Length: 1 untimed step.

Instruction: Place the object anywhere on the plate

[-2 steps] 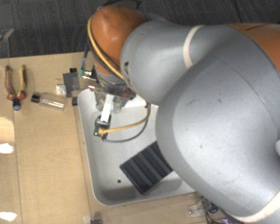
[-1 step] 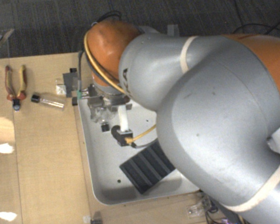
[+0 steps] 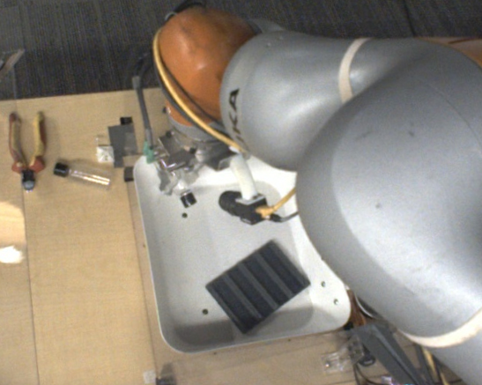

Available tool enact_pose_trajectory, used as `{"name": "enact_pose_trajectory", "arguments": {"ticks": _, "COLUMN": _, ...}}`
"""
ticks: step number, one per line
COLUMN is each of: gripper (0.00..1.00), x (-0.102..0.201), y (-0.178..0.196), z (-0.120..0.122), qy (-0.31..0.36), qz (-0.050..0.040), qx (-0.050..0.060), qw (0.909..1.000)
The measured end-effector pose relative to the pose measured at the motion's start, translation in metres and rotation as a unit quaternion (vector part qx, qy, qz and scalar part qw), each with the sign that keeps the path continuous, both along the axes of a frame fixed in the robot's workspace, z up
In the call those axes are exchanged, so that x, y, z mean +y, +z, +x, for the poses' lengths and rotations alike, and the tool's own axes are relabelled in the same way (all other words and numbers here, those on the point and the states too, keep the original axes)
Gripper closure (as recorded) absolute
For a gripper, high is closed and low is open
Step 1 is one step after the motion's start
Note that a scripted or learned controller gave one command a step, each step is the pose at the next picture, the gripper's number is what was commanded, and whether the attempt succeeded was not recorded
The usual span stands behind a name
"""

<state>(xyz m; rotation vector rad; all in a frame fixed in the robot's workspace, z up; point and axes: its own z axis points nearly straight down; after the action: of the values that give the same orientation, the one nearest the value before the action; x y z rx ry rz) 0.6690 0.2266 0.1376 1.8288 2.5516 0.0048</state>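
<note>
A black ribbed rectangular slab [image 3: 257, 285] lies tilted on the floor of the white bin [image 3: 176, 330], toward its near side. My gripper [image 3: 169, 169] hangs over the bin's far left corner, under the orange wrist band [image 3: 194, 47]. A small black piece [image 3: 187, 199] sits just below the gripper, and I cannot tell whether it rests on the bin floor or is held. The arm's grey bulk hides the bin's right part and everything to the right of it.
On the wooden bench to the left lie red-handled pliers [image 3: 25, 146], a small clear vial [image 3: 83, 174] and a grey bracket [image 3: 118, 142]. A black cable connector [image 3: 243, 206] on the arm hangs over the bin's middle.
</note>
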Motion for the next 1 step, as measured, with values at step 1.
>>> {"name": "enact_pose_trajectory", "arguments": {"ticks": 1, "gripper": 1.00, "x": -0.0031, "y": 0.0183, "z": -0.0007, "qy": 0.155, "qz": -0.0001, "qx": -0.001, "qw": 0.9879}}
